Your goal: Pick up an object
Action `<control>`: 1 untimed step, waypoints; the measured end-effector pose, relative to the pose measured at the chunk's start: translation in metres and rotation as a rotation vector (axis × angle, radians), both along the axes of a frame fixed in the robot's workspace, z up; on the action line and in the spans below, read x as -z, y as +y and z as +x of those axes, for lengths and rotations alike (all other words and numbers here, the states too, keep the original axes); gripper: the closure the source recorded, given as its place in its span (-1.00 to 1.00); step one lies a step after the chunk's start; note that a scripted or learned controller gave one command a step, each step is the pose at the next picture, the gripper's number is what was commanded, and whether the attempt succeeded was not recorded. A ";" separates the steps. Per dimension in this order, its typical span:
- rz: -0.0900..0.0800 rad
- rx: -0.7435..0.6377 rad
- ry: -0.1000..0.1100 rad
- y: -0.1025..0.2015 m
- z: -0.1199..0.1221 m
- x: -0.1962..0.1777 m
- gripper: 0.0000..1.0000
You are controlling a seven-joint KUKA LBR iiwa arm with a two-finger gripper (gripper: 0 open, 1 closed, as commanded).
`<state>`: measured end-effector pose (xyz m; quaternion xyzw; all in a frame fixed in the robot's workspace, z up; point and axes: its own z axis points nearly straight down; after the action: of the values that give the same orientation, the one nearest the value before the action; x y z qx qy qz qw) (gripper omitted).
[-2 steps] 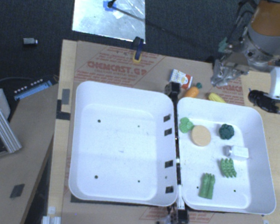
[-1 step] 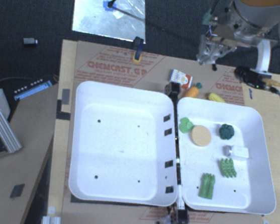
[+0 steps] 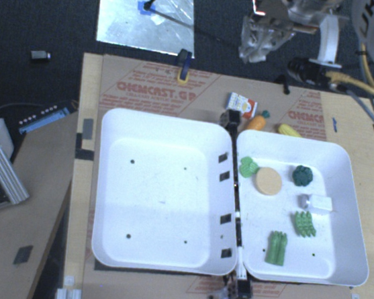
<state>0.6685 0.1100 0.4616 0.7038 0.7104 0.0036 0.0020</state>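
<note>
- Objects for picking lie in the right bin [image 3: 353, 200], all within its floor and none touching the claw.
- At the far left of that bin sits a light green leafy piece [image 3: 248, 166], with a tan round disc [image 3: 269, 181] just beside it on the right.
- A dark green broccoli-like piece [image 3: 303, 174] sits near the far right of the bin, apart from the disc.
- A small white and grey block [image 3: 316, 203] lies nearer than the dark green piece, and a green ridged piece [image 3: 304, 224] lies just nearer again.
- A green bundle like asparagus [image 3: 276, 248] lies upright in the picture at the near middle of the bin.
- The left bin [image 3: 111, 190] stands beside the right one, their edges touching along the middle.
- Beyond the bins, on the tabletop [image 3: 151, 87], rest a small white and orange carton [image 3: 240, 104], an orange carrot-shaped piece [image 3: 256, 122] and a yellow piece [image 3: 288, 131].
- The claw [image 3: 258, 40] hangs high beyond the far edge of the tabletop, well apart from the bins; whether it is open or closed I cannot tell, and nothing is seen in it.
</note>
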 end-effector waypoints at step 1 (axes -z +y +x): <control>-0.001 0.003 0.003 0.033 -0.004 -0.037 1.00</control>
<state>0.6649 0.1432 0.4985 0.7049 0.7093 0.0022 0.0013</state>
